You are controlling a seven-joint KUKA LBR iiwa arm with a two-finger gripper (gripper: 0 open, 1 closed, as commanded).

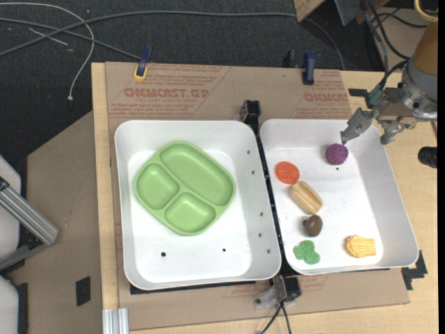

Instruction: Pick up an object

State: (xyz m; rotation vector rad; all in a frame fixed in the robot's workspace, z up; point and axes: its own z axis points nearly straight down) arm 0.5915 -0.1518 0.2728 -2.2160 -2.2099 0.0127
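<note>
The left bin (132,256) holds a green divided plate (184,187) with three compartments, lying near the bin's middle and turned at a slant. A black clamp (250,110) sits at the top of the seam between the two bins.

The right bin (389,207) holds six small things. Nearest the seam is an orange round piece (287,172), and just at its 5 o'clock, close to touching, lies a tan bread roll (306,197). At 6 o'clock from the roll sits a small brown lump (312,225), and below that, near the bin's front edge, a green leafy piece (306,252). At 3 o'clock from the green piece, well apart, lies a yellow ridged piece (361,245). A purple ball (336,153) rests in the upper part of the bin, at 2 o'clock from the orange piece.

The gripper (368,132) hangs over the bin's upper right corner, at 2 o'clock from the purple ball, its fingers spread apart with nothing between them. One finger (352,129) points down just beside the ball.
</note>
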